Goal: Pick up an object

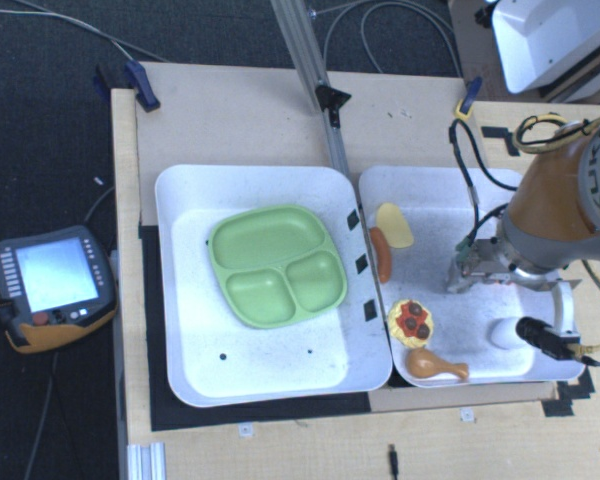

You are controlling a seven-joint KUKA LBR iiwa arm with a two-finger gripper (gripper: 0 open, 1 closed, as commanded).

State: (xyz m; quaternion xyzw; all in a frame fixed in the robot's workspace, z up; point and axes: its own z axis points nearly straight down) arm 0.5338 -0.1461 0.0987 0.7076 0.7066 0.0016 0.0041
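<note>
Looking down on the bench, I see the arm (555, 203) reaching in from three o'clock, its gripper (467, 271) low over the right bin (435, 183), just right of that bin's middle. How the gripper stands, wide or closed, I cannot tell, and I see nothing gripped in it. The candidates lie along the bin's nine o'clock wall: a yellow piece (395, 225) uppermost, a red sausage (381, 253) touching it below, then a small pizza (411, 321) (red toppings), and a drumstick (436, 366) at six o'clock. All sit apart from the gripper. The left bin (180, 298) holds a green divided plate (278, 264).
</note>
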